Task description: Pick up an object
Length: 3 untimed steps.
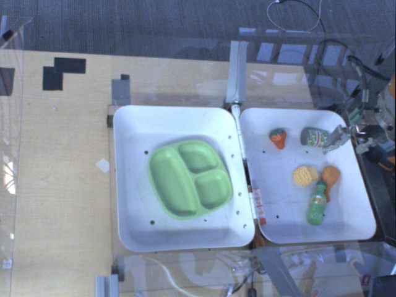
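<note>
The pale wooden surface carried two shallow white bins side by side, with black tape marks near its far left corner. The left bin held a green divided plate, lying flat with three compartments and slightly turned within the bin. The right bin sat just beside it, their inner rims nearly touching, and it held the smaller toys. A green bottle lay towards the bin's near right side, its neck pointing up towards an orange, drumstick-shaped toy that touched or overlapped it. Just left of that toy rested a yellow corn-like piece. Farther back, a grey-green can lay on its side near the bin's far right corner, and a small red strawberry-like toy sat to its left, apart from it. The arm reached in from the right edge, and its claw hung at the right rim of the right bin, just beside the can and possibly touching its right end. Whether the claw was spread or closed could not be told from this view, as its tips blurred against the bin wall and cables; nothing was clearly seen between them. Cables looped across the dark floor beyond the surface.
</note>
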### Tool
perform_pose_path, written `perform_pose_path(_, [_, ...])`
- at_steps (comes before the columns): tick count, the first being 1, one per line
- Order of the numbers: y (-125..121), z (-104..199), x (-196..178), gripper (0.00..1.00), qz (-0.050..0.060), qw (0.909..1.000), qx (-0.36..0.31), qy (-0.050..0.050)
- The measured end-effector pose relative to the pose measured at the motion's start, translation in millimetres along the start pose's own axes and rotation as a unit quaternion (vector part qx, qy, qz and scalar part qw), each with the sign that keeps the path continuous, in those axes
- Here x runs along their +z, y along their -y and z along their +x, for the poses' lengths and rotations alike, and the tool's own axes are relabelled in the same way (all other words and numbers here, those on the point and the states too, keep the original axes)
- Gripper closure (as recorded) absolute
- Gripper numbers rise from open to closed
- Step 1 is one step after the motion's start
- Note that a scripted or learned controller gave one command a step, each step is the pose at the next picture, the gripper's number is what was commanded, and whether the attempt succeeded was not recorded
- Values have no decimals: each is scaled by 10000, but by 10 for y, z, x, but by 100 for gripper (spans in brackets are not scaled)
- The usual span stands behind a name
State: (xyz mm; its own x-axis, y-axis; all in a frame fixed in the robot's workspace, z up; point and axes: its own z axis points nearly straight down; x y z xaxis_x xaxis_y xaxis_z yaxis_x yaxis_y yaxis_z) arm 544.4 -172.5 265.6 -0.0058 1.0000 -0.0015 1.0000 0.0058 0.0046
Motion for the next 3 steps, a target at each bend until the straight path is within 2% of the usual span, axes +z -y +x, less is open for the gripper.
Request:
perform_pose_path(1, [-334,809,419,0,4,9990,-445,-7])
perform_pose_path(2, [-426,761,1733,0,-11,9873,-1586,-5])
perform_pose_path(3, [-1132,609,1770,0,-13,9984,-568,-2])
